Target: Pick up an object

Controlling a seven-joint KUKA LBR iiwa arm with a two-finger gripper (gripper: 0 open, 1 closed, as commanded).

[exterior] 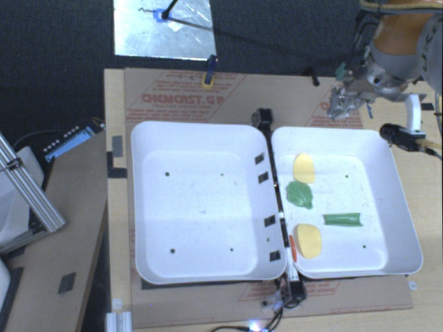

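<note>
Four objects (304,168) in right bin (398,185)

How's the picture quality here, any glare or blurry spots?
Camera view: glare on the shiny metal sheet at top; the white bins are bright, their shadows faint; the arm and its tool look soft; the yellow piece and green strip show clearly.

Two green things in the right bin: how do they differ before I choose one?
The green blob is rounded and crumpled; the green stick is long, thin and straight. The blob lies near the divider between two yellow pieces; the stick lies farther right, crosswise. Both rest flat in the right bin, untouched, with the gripper above the bin's far edge.
</note>
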